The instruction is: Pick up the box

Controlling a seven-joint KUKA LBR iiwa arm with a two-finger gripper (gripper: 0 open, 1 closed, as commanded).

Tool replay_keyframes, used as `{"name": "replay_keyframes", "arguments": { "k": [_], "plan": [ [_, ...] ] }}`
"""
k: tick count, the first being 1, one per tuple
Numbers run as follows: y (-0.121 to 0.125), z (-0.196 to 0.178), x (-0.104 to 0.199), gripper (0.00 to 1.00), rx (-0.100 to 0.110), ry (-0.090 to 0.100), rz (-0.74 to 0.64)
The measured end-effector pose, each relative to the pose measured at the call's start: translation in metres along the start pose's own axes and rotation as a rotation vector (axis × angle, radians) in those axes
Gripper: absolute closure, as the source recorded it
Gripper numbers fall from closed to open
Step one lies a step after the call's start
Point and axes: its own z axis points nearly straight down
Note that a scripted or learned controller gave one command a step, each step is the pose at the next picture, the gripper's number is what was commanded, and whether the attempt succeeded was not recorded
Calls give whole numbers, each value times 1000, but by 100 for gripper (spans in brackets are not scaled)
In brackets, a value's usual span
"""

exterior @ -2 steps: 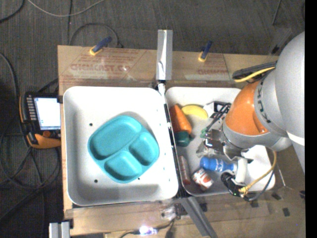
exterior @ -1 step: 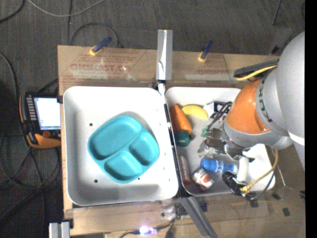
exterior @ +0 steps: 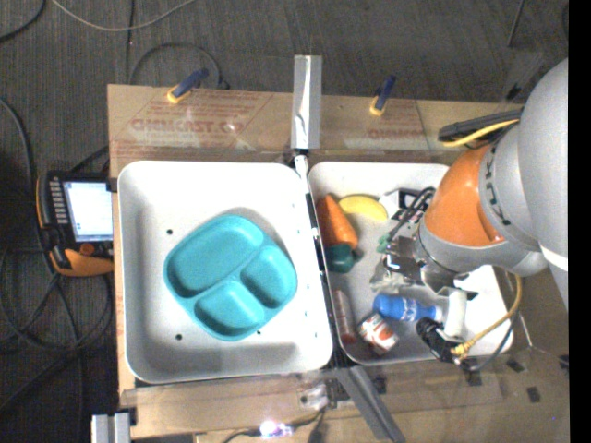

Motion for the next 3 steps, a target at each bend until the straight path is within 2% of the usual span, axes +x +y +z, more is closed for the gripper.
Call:
{"name": "replay_keyframes", "arguments": {
  "k": [1,2,3],
  "plan": [
    [37,17,10,100,5,1,20],
    [38,17,2,0,-4,-9,29],
    [112,20,-8,0,1,-3,73]
  ]
}}
